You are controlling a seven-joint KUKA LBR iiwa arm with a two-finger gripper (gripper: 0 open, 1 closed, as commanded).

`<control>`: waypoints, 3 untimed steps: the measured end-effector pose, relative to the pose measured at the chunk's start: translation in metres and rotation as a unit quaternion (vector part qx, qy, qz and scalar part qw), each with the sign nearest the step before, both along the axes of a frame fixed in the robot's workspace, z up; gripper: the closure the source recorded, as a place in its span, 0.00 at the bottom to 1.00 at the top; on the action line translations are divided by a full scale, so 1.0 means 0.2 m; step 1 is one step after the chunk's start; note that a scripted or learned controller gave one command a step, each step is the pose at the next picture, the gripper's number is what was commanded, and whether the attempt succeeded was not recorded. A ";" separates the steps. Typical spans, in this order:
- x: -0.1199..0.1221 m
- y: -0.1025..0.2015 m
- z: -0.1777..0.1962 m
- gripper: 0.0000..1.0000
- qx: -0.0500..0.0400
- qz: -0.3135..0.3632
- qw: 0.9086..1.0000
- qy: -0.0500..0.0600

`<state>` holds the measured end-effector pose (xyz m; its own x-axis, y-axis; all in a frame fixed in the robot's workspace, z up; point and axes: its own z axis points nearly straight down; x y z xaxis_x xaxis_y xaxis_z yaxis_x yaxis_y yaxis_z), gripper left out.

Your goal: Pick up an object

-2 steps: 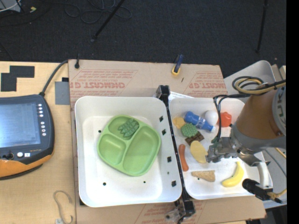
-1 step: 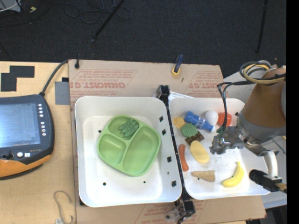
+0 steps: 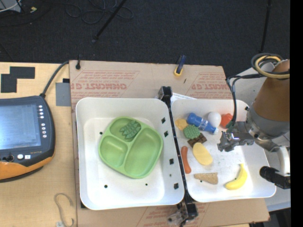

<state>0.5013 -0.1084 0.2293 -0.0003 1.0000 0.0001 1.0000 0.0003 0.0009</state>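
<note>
Arm's fingers [image 3: 229, 142] over R bin [image 3: 265, 190] (state: can't tell), near yellow potato [image 3: 202, 154]; banana [image 3: 237, 179] below.

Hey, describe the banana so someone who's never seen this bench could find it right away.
Look at the right bin, the one beside the bin holding the green plate. The banana lies near its front right corner, just right of a tan wedge. It is the only curved yellow piece; the other yellow items are rounder lumps farther back.

Toy foods [image 3: 202, 153] – scattered, right bin [image 3: 255, 190]
</note>
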 end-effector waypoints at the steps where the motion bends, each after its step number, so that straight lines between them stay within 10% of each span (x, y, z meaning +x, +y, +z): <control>1: 0.16 0.25 -0.04 1.00 0.001 0.002 1.000 0.002; 3: 0.37 0.43 -0.05 1.00 0.000 0.000 1.000 0.003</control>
<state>0.5755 -0.0230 0.2201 0.0007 1.0000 -0.0006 1.0000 -0.0007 -0.0053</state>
